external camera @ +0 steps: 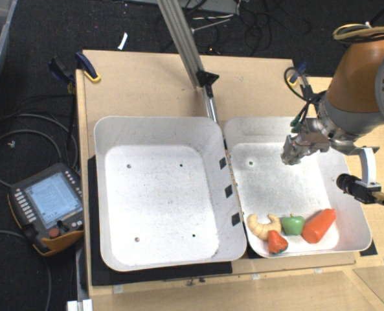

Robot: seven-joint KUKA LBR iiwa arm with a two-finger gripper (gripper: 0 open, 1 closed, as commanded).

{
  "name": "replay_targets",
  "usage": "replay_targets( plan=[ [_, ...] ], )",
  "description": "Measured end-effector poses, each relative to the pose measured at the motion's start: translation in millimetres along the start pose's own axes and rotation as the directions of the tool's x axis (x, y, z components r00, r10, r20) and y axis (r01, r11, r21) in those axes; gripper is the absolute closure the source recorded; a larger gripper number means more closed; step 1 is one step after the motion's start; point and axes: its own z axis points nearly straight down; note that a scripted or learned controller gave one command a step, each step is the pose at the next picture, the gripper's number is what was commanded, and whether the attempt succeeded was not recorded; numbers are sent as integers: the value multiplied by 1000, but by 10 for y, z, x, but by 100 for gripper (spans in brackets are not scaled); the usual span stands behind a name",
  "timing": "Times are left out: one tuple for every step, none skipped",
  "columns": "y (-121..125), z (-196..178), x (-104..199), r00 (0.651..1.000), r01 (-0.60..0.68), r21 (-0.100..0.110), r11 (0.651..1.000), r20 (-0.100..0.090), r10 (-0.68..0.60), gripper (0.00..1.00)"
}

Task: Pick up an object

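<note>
Along the front edge of the right bin [269, 186] lie several toy foods: a cream curved piece [261, 225], a small red piece [277, 241], a green pepper [293, 224] and an orange carrot-like piece [318, 225]. My gripper [293, 154] hangs over the back part of the right bin, well behind those objects, pointing down. Nothing shows between or under its tip.
The left bin [159, 193] sits beside the right one, on the wooden bench. A slanted metal pole [182, 34] rises from the gap between the bins at the back. A teach pendant [46, 203] lies on the floor at the left.
</note>
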Motion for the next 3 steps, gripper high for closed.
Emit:
replay_targets(
  plan=[
    [88,83,524,1000,1,1,1000,-1,-1,100],
    [300,-31,1068,1000,2,-3,1000,-1,-2,100],
    [455,-109,1572,1000,1,-3,1000,-1,-1,100]
  ],
)
